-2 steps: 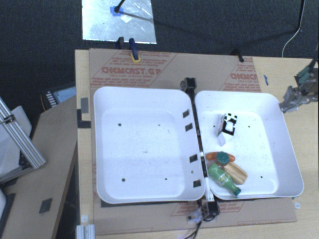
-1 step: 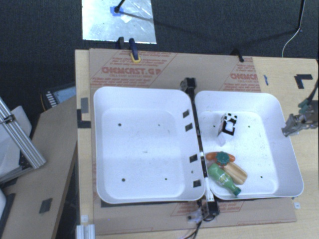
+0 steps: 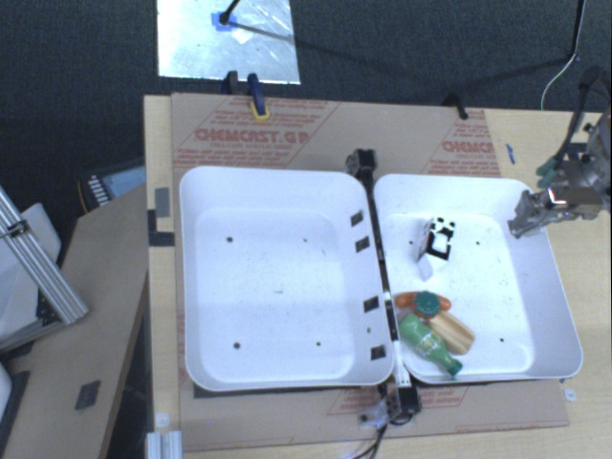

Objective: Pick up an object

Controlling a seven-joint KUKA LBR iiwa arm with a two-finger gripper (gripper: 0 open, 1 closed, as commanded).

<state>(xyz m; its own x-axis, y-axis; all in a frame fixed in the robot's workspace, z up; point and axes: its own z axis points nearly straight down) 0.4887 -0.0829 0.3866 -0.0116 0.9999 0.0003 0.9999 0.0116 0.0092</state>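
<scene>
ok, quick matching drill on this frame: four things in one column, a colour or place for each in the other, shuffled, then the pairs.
Things:
1. bottle
2. box
3. pincer
4. carrot

Colour or place:
A. black and white, mid right bin
B. green, near front edge of right bin
C. orange, beside the divider between the bins
D. over the right bin's right rim

Pairs: 1-B, 2-A, 3-D, 4-C
</scene>
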